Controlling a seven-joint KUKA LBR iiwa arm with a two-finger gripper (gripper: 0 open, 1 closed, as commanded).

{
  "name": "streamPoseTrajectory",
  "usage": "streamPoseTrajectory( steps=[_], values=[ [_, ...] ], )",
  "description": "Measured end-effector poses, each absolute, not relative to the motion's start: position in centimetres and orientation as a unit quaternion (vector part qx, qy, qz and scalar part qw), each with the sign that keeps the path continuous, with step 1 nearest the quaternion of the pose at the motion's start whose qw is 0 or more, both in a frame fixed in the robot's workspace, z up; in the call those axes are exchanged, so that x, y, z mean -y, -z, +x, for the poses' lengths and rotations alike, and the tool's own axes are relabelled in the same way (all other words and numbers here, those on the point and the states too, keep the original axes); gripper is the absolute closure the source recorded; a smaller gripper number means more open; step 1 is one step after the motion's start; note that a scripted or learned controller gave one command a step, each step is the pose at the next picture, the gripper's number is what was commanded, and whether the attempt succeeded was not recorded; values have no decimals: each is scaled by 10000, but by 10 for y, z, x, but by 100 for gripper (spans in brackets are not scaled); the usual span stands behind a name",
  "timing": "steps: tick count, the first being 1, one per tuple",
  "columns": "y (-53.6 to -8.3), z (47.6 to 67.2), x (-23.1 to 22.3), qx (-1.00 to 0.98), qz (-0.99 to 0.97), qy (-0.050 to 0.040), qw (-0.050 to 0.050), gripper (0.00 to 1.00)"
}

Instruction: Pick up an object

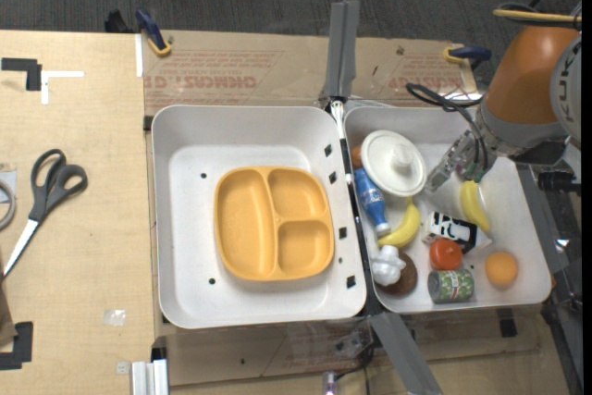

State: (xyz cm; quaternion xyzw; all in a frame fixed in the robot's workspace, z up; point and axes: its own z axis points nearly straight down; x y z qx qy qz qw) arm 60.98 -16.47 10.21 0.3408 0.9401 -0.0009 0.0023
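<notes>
I see the end effector (455,167) low in the right white plastic bin (532,296), in its back part. I cannot tell its state from this slanted view, and I see no object gripped in it.

Just beside the end effector, toward the right wall of the bin, lies a small yellow banana (474,204); it looks very near or touching, I cannot decide. On the other side, toward the divider, a round white plastic lid with a knob (394,163) rests close to it. Further on that side is a blue plastic bottle (371,200), lying along the divider. Toward the front of the bin from the end effector I see a second yellow banana (403,227), a black and white small box (455,228), a red tomato-like object (445,253), a green printed can (451,286) and an orange round fruit (501,269).

Well apart, in the left white bin (176,227), lies a yellow divided plastic plate (274,223). On the wooden surface (83,291) beyond it are black-handled scissors (46,190).
</notes>
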Motion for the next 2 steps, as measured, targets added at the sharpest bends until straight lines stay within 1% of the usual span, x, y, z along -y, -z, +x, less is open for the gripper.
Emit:
streamPoseTrajectory(
  steps=[1,2],
  values=[
    [-233,594,169,-9241,3822,3,25,100],
    [-126,498,174,-9204,3910,-7,37,100]
  ],
)
